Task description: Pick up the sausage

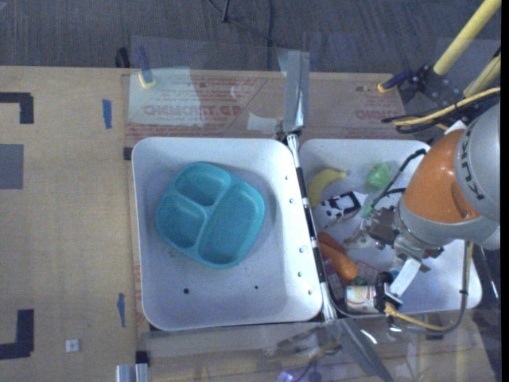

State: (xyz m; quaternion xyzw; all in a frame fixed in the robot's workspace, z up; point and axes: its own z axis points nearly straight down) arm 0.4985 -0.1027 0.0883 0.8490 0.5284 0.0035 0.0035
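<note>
Sausage (340,259), I take it, is the orange-brown stick in the right bin (442,286). It lies at a slant just below the black-and-white toy (342,205) as the view shows it.

Prob. a light toy piece: stiff-ish, smooth and round, so likely to roll or squirt out if pinched nr an end. Best hold, imo, is across the middle w/ the grip square to its length. The bin wall close by leaves little room on that side.

Gripper (375,233) sits just right of the toy and a bit lower, apart from the sausage as far as I can see. Can't tell if it's open or shut, since the wrist hides that. Nothing seen held.
</note>
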